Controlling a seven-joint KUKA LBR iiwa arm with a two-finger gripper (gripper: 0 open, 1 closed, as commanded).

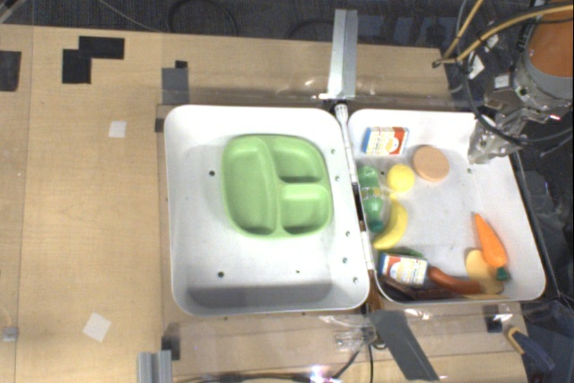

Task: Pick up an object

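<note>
You have the desk carrying two white bins side by side: the left bin holds one green divided tray, lying flat near its middle; the right bin holds all the small items. The arm enters at the upper right, and the gripper hangs over the right bin's upper right corner, with nothing seen between it and the bin floor — whether it is spread or closed, you cannot tell, the tip is too small and blurred. Nearest candidate: the tan round disc, just left of the gripper and slightly toward the near side. Next, the orange carrot, down the right wall, long axis running top-left to bottom-right. Farther left along the divider — a yellow ball, a banana, a small carton. The dark bottle along the near wall is partly overlapped, and the green things by the divider are hard to make out.
</note>
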